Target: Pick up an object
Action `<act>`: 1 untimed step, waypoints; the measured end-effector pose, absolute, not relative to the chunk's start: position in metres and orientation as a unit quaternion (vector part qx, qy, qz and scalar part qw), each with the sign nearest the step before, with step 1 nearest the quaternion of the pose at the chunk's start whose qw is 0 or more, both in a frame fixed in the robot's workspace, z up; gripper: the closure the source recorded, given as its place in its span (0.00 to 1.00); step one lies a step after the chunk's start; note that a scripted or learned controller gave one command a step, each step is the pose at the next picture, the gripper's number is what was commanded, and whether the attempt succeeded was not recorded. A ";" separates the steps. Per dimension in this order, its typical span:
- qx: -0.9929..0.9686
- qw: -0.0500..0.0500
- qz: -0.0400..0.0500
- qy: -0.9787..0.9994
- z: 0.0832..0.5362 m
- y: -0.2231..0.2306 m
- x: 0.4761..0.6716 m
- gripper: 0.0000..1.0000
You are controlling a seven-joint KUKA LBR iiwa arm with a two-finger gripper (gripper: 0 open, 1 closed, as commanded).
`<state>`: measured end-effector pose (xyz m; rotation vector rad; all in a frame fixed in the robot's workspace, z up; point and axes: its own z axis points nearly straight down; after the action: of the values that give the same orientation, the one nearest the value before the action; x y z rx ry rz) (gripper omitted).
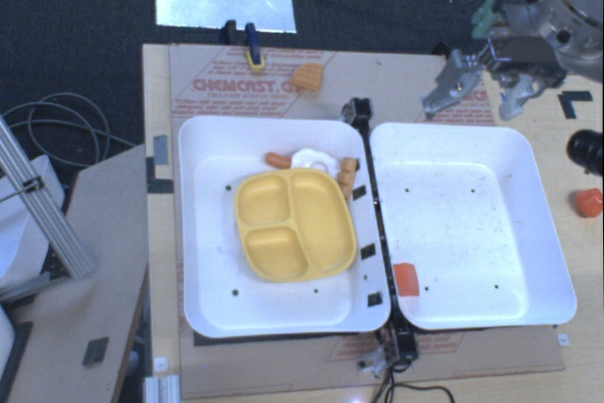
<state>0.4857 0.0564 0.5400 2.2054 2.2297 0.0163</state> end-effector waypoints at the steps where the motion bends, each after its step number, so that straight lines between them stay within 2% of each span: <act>1: 0.704 0.002 0.003 0.710 0.547 0.053 0.487 1.00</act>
<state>0.4869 0.0531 0.5470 2.2092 2.2282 0.0092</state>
